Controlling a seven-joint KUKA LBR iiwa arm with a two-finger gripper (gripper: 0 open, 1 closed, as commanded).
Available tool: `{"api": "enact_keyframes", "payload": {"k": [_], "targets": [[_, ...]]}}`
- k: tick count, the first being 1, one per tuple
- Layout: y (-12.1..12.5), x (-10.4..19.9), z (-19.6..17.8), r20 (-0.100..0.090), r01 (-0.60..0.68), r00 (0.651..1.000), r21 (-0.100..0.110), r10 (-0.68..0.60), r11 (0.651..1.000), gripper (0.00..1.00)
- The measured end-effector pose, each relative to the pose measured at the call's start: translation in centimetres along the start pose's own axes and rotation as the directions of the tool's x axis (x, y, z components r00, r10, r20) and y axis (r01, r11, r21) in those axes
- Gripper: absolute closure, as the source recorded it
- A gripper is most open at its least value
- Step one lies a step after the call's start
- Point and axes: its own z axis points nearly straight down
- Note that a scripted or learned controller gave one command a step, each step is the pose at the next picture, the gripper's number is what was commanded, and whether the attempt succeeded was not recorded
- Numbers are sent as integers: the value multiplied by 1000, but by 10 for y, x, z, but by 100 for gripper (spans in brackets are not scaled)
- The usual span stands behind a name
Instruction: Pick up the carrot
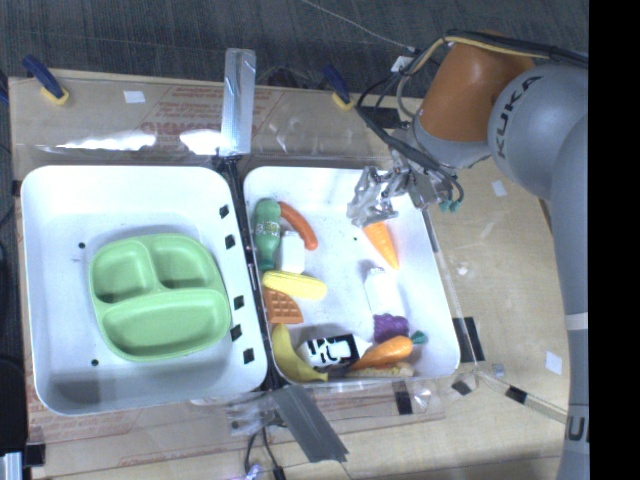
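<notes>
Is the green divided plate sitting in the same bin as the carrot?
No, the green divided plate lies in the left bin, while the carrot lies in the right bin near the gripper.

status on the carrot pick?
Hand low in right bin, at the far side. Carrot directly below it, not visibly gripped. White bottle next to carrot; nothing blocking.

Two white bins [40, 268] are seen on a tan bench [500, 268]. A light-green divided plate [157, 298] is shown in the left bin. In the right bin: orange carrot [382, 243], green cucumber [266, 230], yellow banana [290, 358], purple grapes [391, 326], brown waffle [283, 309], black-and-white patterned item [331, 349]. Arm [540, 118]: grey w/ orange band.
</notes>
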Motion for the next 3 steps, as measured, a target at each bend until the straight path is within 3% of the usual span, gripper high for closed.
{"api": "enact_keyframes", "payload": {"k": [1, 2, 3], "targets": [[0, 0, 1, -1, 0, 1000, -1, 0, 1000, 0], [6, 31, 55, -7, 27, 1000, -4, -27, 1000, 0], [7, 27, 41, 0, 34, 999, 0, -34, 999, 100]]}}
